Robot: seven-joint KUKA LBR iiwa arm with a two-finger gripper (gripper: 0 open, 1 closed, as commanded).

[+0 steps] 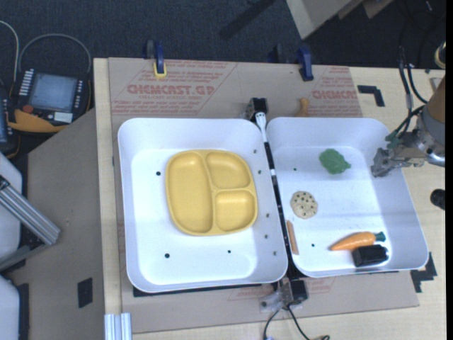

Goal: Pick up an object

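Small toys scattered in right-hand shallow white plastic bin (396,190), gripper (386,163) at its far right rim.

Lumpy green toy vegetable (334,161) toward the back, round speckled toy cookie (304,205) near the left wall, orange toy carrot (356,241) just beside small black block (370,256) at the front. Gripper apart from all, nothing between the fingers; spread or pressed together cannot be told. Yellow three-compartment plate (211,191) in left white bin (141,211).
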